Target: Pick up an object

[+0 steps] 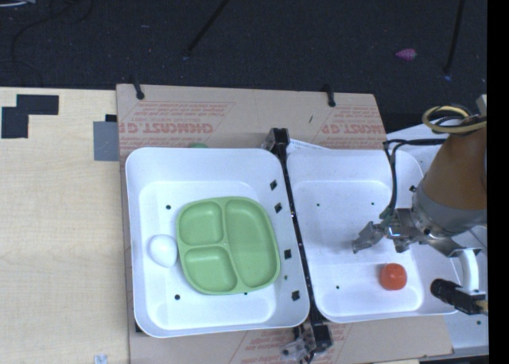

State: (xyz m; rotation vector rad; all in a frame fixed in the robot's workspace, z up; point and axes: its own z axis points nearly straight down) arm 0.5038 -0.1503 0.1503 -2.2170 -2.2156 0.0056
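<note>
From my remote station I see two shallow white bins side by side on a cardboard sheet [238,116] printed with mirrored red lettering, which lies on a pale wooden bench [56,219]. The left bin [151,172] holds a green three-compartment plate [228,245], tilted slightly in the view, and a small white egg-shaped object [163,250] that sits just beside the plate's left edge, close enough that I cannot tell whether the two touch. The right bin [334,180] holds a small round orange-red ball [393,276] resting on the bin floor toward its near right corner. The arm [457,180], grey with an orange band, reaches in from the right, and the gripper [367,240] hangs over the middle of the right bin, up and to the left of the ball and apart from it. I cannot tell whether the gripper is spread or closed, as its dark metal parts blur together at this angle; nothing shows gripped at its tip. A black cable [391,172] runs down along the arm over the right bin's far right part. Behind the bench lies a dark floor [238,21] with loose cables.
</note>
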